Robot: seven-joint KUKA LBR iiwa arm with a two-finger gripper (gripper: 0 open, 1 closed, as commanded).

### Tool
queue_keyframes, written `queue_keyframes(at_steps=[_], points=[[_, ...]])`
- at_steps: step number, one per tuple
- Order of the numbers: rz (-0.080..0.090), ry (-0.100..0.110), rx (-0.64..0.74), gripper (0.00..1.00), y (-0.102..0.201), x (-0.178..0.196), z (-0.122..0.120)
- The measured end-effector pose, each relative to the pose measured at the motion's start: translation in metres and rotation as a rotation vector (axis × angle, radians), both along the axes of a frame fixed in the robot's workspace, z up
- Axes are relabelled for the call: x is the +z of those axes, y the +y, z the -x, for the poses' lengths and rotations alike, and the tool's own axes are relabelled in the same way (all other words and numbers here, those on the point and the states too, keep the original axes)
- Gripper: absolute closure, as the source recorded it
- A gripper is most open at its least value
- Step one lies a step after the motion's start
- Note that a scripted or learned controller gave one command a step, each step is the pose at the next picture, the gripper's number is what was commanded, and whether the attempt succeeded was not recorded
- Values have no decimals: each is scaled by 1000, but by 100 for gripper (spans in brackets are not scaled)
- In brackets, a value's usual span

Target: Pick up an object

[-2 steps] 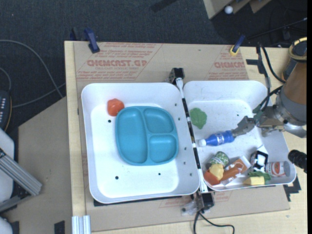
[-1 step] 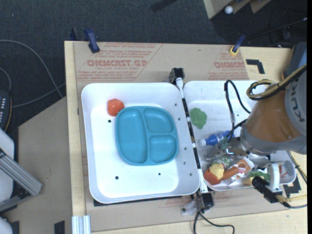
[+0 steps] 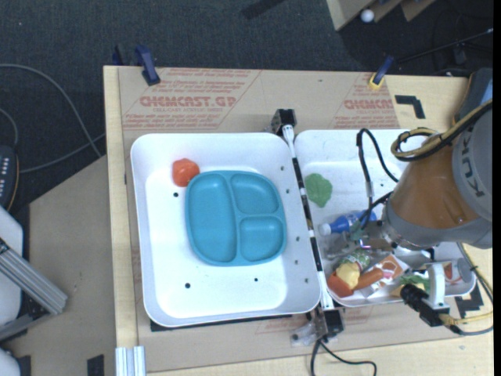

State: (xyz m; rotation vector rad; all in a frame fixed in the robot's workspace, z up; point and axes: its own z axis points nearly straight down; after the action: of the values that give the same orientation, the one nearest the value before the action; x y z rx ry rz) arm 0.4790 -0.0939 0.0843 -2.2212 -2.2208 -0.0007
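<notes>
Grey and orange, the arm (image 3: 434,186) hangs low over the right bin's (image 3: 344,151) clutter (image 3: 356,269); hand's grip cannot be told, nothing visibly lifted, pick apparently unfinished.

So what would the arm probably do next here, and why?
Probably ease straight down a little: the gripper sits low in the right bin over the heap of small items, and nothing visibly sits between its fingers.
</notes>
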Motion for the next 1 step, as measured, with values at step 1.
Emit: queue_keyframes(at_steps=[1], points=[[0, -1, 0, 0, 1, 0, 0]])
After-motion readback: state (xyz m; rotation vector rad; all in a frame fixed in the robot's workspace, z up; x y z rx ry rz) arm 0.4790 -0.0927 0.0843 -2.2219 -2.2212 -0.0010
